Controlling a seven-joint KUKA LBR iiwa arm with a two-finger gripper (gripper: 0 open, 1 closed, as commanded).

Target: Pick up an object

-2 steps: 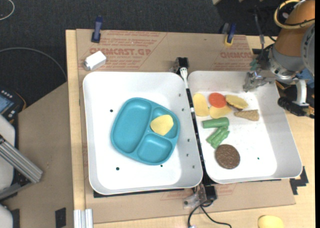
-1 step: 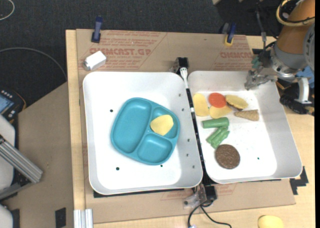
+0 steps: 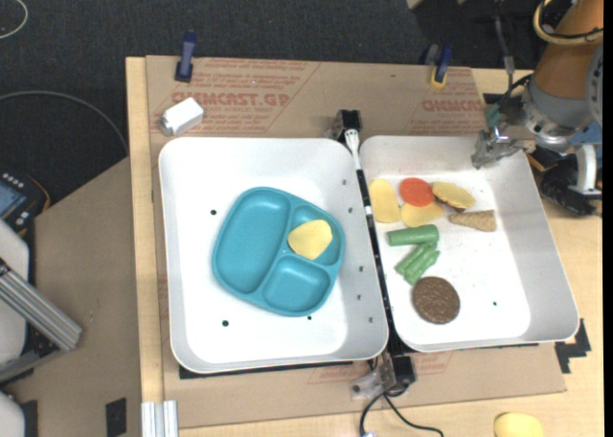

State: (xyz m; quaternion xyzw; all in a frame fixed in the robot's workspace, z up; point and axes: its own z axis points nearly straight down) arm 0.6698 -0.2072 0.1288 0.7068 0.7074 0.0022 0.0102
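While the jaws' state is unclear, food pieces (image 3: 421,234) lie below-left, apart.

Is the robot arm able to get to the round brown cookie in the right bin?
Probably yes. The round brown cookie lies flat in the open right white bin, apart from the green pieces beside it, with nothing on top. The gripper hovers at that bin's far edge.

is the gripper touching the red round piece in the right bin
Apart. The camera view shows the gripper up at the right bin's far rim, with bare white floor between it and the red round piece.
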